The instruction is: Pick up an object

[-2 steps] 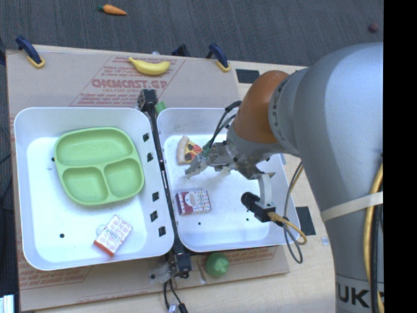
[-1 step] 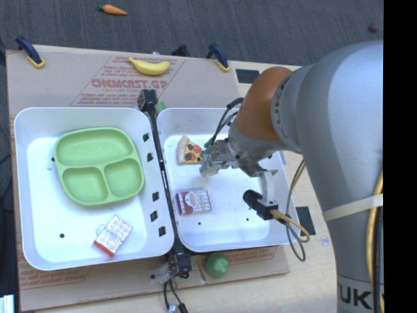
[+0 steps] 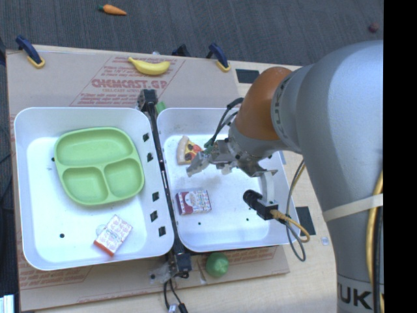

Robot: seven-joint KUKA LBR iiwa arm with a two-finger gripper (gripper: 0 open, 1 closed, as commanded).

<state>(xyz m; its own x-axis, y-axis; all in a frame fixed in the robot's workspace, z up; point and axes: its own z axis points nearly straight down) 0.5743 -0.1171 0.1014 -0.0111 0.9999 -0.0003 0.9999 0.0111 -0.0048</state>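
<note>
Right white bin (image 3: 195,240): pizza slice (image 3: 187,150) lies lengthwise up-down; tool (image 3: 199,167) beside it, grip state unclear.

From my remote station, the two bins (image 3: 39,240) looked like smooth white plastic with a soft sheen. The green divided plate (image 3: 98,165) in the left one seemed matt plastic, evenly coloured. The small box (image 3: 113,234) beside it and the dark red carton (image 3: 193,202) in the right bin appeared to be printed card. Under the bins lay brown cardboard (image 3: 78,83), dull and printed in red. The banana (image 3: 150,64) on it looked like smooth, slightly glossy plastic, as did the green ball (image 3: 217,264). The arm (image 3: 339,109) had a satin grey shell with a glossy orange band (image 3: 257,106). The floor (image 3: 260,12) looked like dark, rough carpet.
</note>
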